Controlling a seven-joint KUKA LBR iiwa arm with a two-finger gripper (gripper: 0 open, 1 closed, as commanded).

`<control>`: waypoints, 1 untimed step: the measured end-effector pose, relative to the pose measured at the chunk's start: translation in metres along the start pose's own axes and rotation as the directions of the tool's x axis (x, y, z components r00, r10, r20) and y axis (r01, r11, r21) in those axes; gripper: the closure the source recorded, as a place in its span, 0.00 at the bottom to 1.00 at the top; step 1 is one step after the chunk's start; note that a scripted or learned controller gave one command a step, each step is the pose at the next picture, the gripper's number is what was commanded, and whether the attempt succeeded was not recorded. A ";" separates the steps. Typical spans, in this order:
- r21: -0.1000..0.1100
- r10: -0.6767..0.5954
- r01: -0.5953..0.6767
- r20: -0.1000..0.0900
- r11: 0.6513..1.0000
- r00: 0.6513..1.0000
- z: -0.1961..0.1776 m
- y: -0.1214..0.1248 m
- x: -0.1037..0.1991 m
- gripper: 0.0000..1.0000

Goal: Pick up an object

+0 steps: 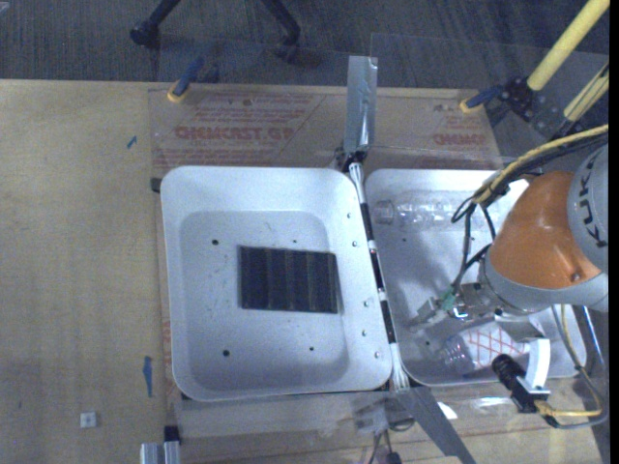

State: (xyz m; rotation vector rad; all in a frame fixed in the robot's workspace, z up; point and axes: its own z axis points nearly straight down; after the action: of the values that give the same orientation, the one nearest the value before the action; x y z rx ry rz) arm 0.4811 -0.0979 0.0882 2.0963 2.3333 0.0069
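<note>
Orange-banded and grey, the KUKA arm [542, 245] dominates the right side of the overhead view, reaching down into the right-hand shallow white bin [411, 259]. Its two-finger gripper [447, 309] hangs low over the bin's floor, near the front half, amid cables and metal fittings; whether the pincer is released or clenched cannot be told from this angle. Just below the gripper lies a small clear plastic packet with dark markings [451, 351], and beside it, toward the right, a white item with a red criss-cross pattern [498, 341], partly hidden under the wrist. What appears to be a crumpled piece of transparent wrapping [416, 209] rests near the back of the same bin, though glare makes it hard to read. Across the central divider, the left-hand shallow white bin [193, 259] holds a flat dark rectangular ribbed panel [289, 279] lying at its middle. Both bins sit on a pale wooden bench [68, 259].
</note>
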 end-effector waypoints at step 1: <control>0.005 0.072 -0.072 0.001 0.997 0.997 -0.100 0.037 -0.046 0.00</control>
State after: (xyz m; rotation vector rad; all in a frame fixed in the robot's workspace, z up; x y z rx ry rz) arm 0.5224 -0.1401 0.1881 2.1806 2.2591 0.0002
